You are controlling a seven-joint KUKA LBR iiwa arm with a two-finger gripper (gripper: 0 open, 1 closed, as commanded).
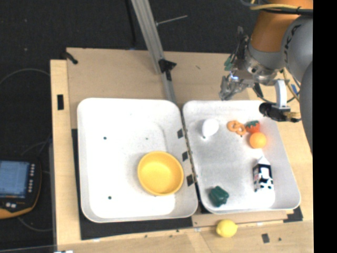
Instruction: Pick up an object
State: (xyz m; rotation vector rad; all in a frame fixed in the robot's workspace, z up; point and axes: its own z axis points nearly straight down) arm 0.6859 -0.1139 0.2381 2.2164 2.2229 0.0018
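I see a tan desk [121, 78]; yellow bowl [160, 173] in left bin [100, 120]; claw [231, 87], grip unclear, above right bin [284, 194].

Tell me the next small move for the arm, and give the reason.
Probably bring the gripper forward over the right white bin and lower toward the round orange ball. The gripper now hangs above the bin's far rim, with nothing seen between its fingers, and the ball sits close by with some bare floor on its near side. The white cup is another near choice.
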